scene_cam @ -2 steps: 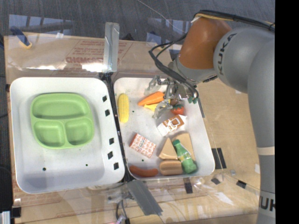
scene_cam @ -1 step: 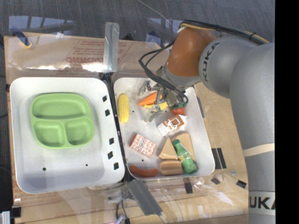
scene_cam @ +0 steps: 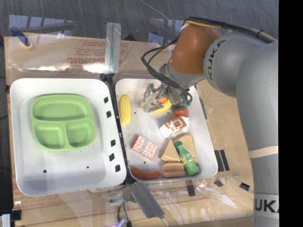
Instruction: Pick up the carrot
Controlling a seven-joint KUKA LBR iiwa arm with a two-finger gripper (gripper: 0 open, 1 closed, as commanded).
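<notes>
Carrot [scene_cam: 164, 100]: in the right bin [scene_cam: 203, 126], at its far end, directly under the gripper; only a small orange patch shows among the fingers, so its long axis and pointing direction cannot be told.
Gripper [scene_cam: 156, 97]: lowered over the orange patch and a yellow piece [scene_cam: 160, 109]; whether the fingers are closed on anything cannot be told.
Arm [scene_cam: 236, 56]: grey with an orange band, reaching in from the right; the letters "KUKA" read on the wrist housing and again on the lower link.
Corn cob [scene_cam: 125, 109]: yellow, lying lengthwise along the bin's left wall.
Red-and-white box [scene_cam: 144, 147]: patterned, mid-bin; print too small to read.
Green bottle [scene_cam: 186, 158]: lying over tan wedges near the front.
Sausage [scene_cam: 146, 174]: along the front wall.
Left bin [scene_cam: 28, 169]: holds a green divided tray [scene_cam: 63, 122].
Cardboard [scene_cam: 85, 56]: faint red print, illegible.
</notes>
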